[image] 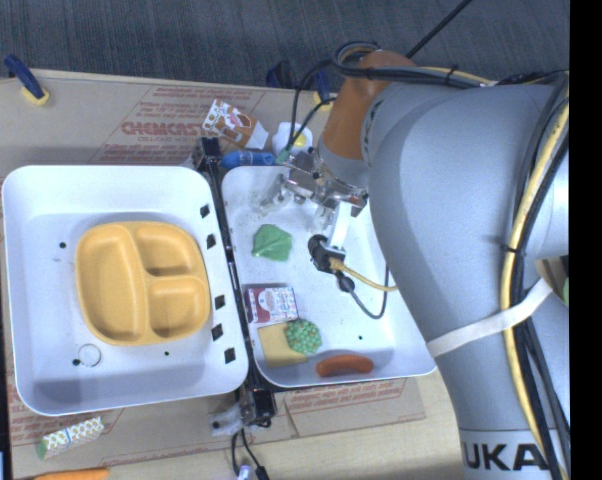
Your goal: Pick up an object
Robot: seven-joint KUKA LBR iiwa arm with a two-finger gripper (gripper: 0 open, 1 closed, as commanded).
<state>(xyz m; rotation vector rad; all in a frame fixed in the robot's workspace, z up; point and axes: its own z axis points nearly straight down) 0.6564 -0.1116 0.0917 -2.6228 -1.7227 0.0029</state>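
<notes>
— Where is the gripper (303, 190), and why so low?

— At twelve o'clock in the right bin (406, 353), probably reaching for something; I cannot tell how it is set.

— Candidates to pick?

— The green leaf (272, 242) lies near it at seven o'clock. Toward six o'clock sit a small packet (269, 303), a green ball (303, 336) and an orange sausage (344, 365). The yellow tray (141, 280) occupies the left bin (21, 268).

The cardboard sheet (151, 128) under the bins carries red print, and the big word looks like "CHEMCAST". On the grey arm (501, 456), white letters "UKA" are visible at the bottom. Other print is too small to read.
</notes>
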